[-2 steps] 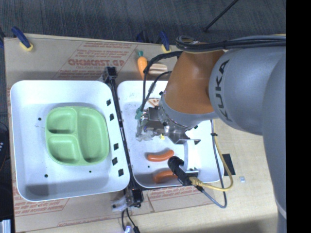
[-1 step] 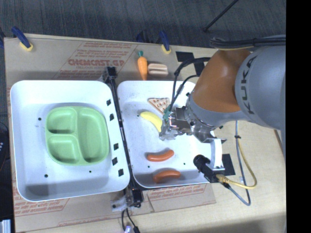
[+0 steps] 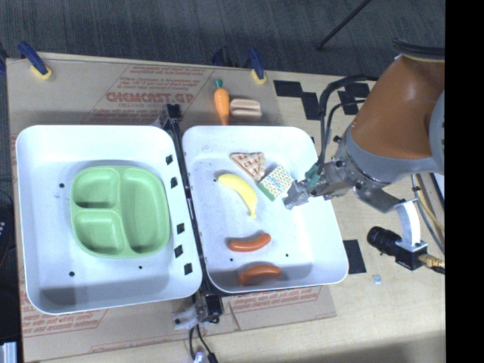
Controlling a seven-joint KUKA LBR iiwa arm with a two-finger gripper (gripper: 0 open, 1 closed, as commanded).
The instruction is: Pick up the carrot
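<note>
I see the carrot (image 3: 221, 103) out on the counter (image 3: 136, 89) beyond the right bin (image 3: 325, 240), well off from my gripper (image 3: 296, 195); looks light, stiff, smooth plastic, so grab mid-body across.

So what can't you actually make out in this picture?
- Gripper: small and blurred, so whether it is open or shut cannot be told.
- Arm: cut off by the right edge.
- Lower sausage: partly hidden by the right bin's front wall.
- Carrot: outside the bins, above the right one; whether it touches the pale block beside it cannot be told.
</note>
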